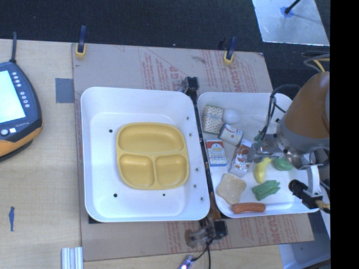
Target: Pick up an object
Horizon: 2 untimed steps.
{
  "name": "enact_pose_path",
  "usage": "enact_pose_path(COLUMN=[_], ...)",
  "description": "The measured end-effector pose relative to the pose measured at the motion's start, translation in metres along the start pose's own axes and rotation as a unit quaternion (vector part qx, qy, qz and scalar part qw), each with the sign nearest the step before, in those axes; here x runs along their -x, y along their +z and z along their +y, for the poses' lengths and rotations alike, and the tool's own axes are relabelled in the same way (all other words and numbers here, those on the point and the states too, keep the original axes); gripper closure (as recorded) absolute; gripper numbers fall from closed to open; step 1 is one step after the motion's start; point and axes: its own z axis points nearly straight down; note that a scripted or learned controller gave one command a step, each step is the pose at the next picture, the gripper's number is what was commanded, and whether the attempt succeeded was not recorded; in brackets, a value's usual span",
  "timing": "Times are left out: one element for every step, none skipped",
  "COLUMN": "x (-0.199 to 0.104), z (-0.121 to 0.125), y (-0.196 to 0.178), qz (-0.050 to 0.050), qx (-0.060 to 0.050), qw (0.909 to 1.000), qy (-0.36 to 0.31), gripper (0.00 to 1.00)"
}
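Now your pincer sits low in the right bin, just above the yellow banana; you cannot tell its grip.

Wooden bench; cardboard sheet, two white bins, teach pendant
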Motion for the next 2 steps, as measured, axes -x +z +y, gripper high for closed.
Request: enact_pose_path(x=[0.001, -0.008], z=[-0.001, -0.021], y=[0.0, 0.013], qz=[0.0, -0.005], qx=[0.0, 0.01], qw=[1.0, 0.9999], qy=[0.001, 0.004], gripper=[0.0, 0.0])
